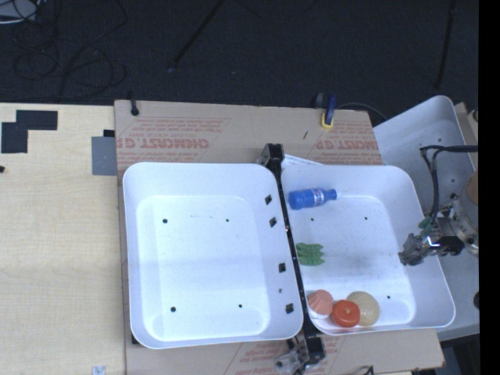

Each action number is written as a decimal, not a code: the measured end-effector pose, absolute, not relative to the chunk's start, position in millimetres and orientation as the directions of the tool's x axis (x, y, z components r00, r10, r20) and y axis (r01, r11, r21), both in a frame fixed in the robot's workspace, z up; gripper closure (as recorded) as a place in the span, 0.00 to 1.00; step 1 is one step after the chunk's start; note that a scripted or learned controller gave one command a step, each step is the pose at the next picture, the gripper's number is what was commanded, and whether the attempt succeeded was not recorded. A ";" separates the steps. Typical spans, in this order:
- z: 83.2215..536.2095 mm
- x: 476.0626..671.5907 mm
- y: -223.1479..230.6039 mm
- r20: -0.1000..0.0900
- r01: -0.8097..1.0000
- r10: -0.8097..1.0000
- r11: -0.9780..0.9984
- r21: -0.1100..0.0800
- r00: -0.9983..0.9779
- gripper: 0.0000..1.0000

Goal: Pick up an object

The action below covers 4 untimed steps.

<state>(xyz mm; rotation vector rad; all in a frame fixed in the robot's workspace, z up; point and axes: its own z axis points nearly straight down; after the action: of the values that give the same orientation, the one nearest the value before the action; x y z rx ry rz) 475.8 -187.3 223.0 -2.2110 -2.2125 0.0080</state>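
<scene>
Overhead light, fairly even and bright on the counter; both white bins run close to blown out, the left bin mostly flat white with little surface detail. Soft grey smudge of shadow on the right bin floor. Floor behind the counter is dark and underexposed, cables barely readable. Overall soft and low-res; the gripper at the right edge is small and blurry, possibly motion blur.
</scene>
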 end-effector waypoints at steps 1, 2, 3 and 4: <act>351.6 500.0 -200.6 -0.005 1.000 1.000 0.002 0.012 -0.002 1.00; 232.8 472.9 -213.3 0.005 1.000 1.000 -0.003 -0.014 0.003 1.00; 361.2 492.6 -214.1 -0.005 1.000 1.000 0.003 0.011 -0.003 1.00; 227.6 473.1 -212.1 0.006 1.000 1.000 -0.001 -0.015 0.001 1.00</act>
<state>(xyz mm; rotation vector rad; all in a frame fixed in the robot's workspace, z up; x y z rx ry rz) 473.1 -212.1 227.6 -2.2121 -2.2100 0.0096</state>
